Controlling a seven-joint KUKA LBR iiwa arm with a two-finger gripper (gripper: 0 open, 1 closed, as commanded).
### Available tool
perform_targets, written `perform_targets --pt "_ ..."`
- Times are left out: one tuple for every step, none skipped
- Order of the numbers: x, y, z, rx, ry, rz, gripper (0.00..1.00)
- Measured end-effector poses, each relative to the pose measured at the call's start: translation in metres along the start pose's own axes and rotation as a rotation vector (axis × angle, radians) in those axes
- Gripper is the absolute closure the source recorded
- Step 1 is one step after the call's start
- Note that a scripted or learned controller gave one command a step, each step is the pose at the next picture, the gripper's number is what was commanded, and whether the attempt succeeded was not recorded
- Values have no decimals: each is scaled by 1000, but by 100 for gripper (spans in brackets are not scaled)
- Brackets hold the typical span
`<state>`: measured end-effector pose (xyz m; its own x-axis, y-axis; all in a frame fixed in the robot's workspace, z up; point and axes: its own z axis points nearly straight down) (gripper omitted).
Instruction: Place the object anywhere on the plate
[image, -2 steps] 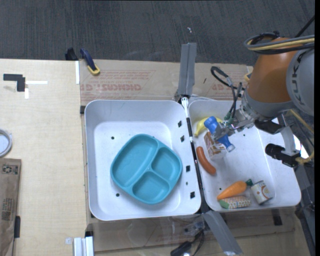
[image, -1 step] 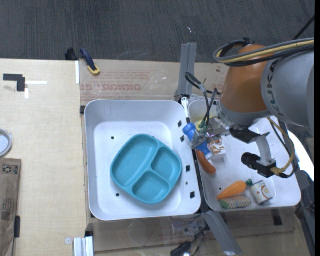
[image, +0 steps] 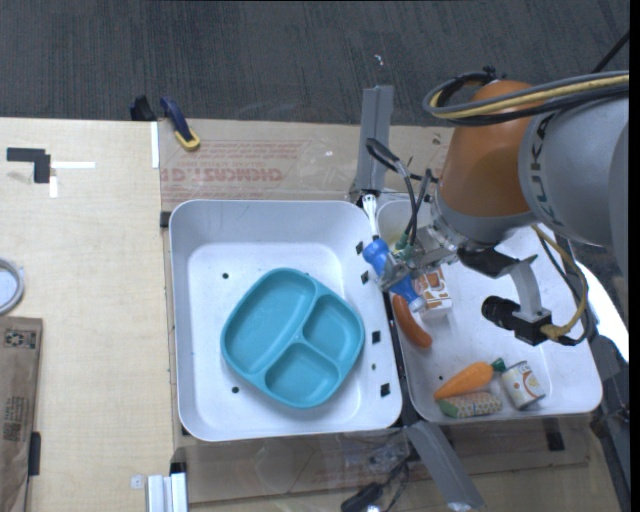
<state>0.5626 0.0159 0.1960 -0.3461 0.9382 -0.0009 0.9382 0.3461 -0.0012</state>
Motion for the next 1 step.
perform_targets --pt "61 17 5 2 1 -62 100"
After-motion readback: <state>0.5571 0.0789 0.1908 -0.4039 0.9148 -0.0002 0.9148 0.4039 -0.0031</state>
